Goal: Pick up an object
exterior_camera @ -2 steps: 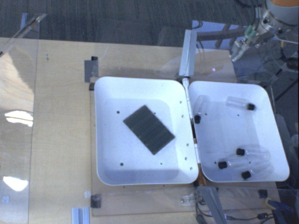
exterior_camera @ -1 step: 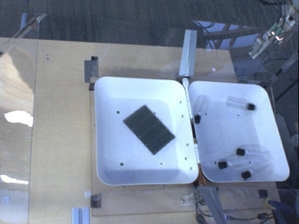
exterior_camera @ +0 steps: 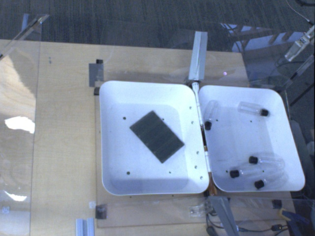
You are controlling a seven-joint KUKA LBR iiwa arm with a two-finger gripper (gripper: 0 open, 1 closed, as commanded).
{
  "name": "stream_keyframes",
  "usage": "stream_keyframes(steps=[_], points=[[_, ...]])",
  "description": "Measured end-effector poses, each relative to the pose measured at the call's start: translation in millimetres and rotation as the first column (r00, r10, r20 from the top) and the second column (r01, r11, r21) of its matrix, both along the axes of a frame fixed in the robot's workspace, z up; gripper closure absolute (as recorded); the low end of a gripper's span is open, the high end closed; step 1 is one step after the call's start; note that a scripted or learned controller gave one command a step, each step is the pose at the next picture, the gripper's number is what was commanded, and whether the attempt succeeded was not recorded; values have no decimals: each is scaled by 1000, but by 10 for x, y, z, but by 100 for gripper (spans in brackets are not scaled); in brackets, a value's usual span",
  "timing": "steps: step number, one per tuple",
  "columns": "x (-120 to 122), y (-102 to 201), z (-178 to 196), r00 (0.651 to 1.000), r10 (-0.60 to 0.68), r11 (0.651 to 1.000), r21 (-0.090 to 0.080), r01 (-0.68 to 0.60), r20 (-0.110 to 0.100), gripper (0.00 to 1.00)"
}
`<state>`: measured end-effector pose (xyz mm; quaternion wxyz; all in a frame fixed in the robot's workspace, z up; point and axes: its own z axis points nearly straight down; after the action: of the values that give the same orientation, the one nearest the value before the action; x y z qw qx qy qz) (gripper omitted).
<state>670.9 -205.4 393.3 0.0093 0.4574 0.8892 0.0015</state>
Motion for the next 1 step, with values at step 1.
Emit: stream_keyframes(steps=[1], points=[[24,17,138,1000,6,1000,-5,-6,16,100]])
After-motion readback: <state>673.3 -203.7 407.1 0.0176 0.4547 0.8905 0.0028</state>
